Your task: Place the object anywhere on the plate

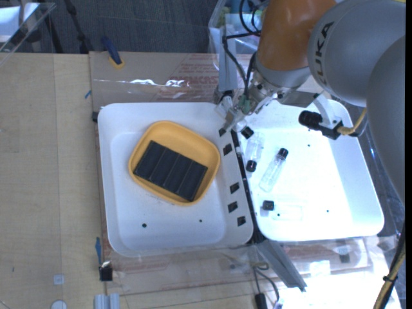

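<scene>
The yellow plate (175, 161) sits in the left bin (122, 237) with a dark ridged block (170, 169) on it. The gripper (239, 108) hangs near the bins' far middle (I cannot tell its state). The clear tube (273, 168) lies in the right bin (354, 205); next comes reaching it.

The two bins (122, 192) are seen as smooth white plastic with a slight sheen. The plate (175, 162) looks like matt yellow plastic, and the ribbed slab (170, 169) on it is matt black. The vial (273, 168) appears clear and glossy. The bench (38, 172) is pale, matt wood. The arm (360, 37) is finished in smooth grey and glossy orange.
</scene>
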`<state>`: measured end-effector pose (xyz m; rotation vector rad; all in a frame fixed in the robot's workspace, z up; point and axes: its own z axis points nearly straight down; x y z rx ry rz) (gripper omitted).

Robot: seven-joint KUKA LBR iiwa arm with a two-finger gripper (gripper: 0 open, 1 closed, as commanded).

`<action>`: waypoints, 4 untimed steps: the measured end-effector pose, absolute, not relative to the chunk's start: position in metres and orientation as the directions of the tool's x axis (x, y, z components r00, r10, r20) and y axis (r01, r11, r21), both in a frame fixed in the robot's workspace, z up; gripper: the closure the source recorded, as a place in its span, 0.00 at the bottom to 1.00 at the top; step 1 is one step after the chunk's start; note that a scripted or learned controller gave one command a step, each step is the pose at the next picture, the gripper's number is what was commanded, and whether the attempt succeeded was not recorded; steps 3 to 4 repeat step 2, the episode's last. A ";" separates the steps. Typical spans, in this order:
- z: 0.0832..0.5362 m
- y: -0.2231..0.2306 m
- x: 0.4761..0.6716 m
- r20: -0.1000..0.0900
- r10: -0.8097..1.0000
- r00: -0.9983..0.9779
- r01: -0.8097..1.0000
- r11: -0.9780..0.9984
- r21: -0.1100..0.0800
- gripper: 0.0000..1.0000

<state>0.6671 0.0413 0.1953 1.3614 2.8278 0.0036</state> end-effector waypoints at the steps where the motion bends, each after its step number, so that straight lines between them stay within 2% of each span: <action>1: 0.185 0.059 0.619 0.002 0.650 -0.760 0.650 0.760 0.000 1.00; 2: 0.185 0.059 0.620 0.001 0.651 -0.759 0.651 0.759 0.000 0.00; 4: 0.185 0.059 0.620 0.001 0.651 -0.759 0.651 0.759 0.000 0.00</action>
